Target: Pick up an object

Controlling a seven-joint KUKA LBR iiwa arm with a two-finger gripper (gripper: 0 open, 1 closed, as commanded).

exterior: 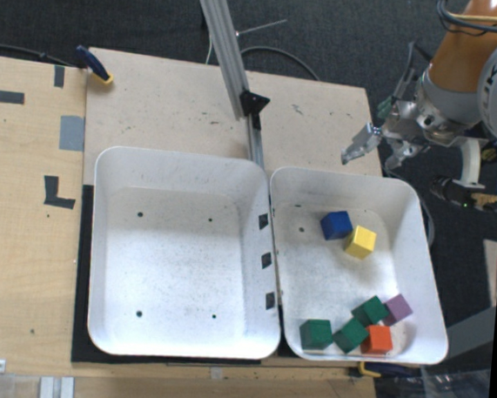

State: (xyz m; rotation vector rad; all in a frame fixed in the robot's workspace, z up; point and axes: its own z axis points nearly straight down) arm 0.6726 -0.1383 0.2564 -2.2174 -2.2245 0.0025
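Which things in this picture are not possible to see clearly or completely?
- Gripper: small and blurred in the camera view, above the right bin's far rim; open or shut, cannot tell.
- Arm: cut off by the top and right edges.
- Green cubes, orange cube and purple cube: packed together in the near corner, so their touching sides are hidden.

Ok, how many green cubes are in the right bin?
3, all in the right white bin, near its front edge: one green cube leftmost, a second beside the orange cube, a third behind, beside the purple cube. Stacked blocks could hide more.
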